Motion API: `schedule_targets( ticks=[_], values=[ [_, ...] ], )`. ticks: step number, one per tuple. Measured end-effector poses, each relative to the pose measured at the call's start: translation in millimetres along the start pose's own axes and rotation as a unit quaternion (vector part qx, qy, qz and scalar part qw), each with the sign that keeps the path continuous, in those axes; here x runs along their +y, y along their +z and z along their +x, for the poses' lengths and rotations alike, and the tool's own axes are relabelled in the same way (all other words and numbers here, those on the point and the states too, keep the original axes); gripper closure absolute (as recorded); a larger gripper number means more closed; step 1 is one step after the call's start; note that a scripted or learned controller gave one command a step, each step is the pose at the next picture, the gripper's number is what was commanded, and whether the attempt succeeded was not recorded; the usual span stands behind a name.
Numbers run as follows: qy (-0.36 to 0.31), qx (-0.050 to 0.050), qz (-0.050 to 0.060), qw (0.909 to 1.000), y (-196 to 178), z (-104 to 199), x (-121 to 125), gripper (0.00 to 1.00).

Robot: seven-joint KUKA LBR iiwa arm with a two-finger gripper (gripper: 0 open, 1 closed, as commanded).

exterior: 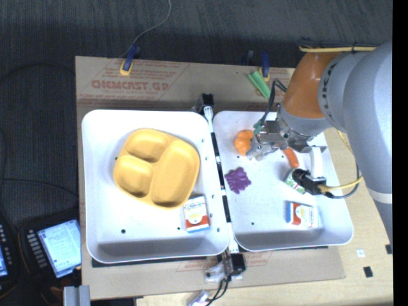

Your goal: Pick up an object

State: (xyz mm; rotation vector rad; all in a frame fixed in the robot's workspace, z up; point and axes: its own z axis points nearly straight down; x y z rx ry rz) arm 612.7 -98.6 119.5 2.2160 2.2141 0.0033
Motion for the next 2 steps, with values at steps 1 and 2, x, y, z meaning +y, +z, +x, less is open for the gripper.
schedule_targets(
  ticks=[1, 2],
  values=[
    [0.000, 0.000, 0.000, 1.0000, 0.3, 0.0, -0.1, 0.00],
    [0.000, 0.000, 0.000, 1.0000, -9.9, -0.1, 0.2, 1.00]
  ],
)
